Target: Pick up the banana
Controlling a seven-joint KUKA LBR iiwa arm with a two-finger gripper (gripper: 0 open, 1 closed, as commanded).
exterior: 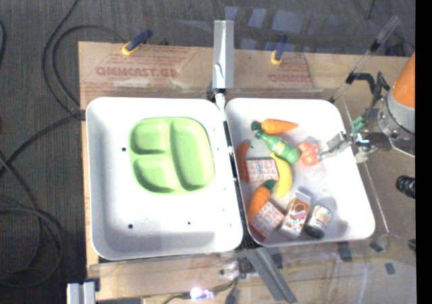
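Yellow curved banana [283, 175]: lies in the right shallow white bin [351, 191], near its middle, running from upper left to lower right, free of the gripper. Green plastic bottle [277, 146]: lies slanted just above the banana, its lower end touching or overlapping the banana's upper end. Small red-and-white carton [260, 169]: just left of the banana, touching it. Orange carrot with green top [276, 125]: near the bin's upper wall, above the bottle. Second orange carrot [258, 200]: below the carton, by the banana's lower end, tilted. Small red round item [309, 153]: right of the bottle, beside the gripper tip; kind not clear. Two small printed cartons [283, 217]: side by side near the bin's lower wall. Dark tin can [318, 221]: right of those cartons, lying on its side. Two-finger gripper [329, 146]: reaches in from the right over the bin's right part, tip near the red item, well apart from the banana; whether its fingers are spread or pressed together cannot be told. Left shallow white bin [108, 221]: holds a light green divided tray [173, 155]. Brown table [152, 69]: carries both bins.
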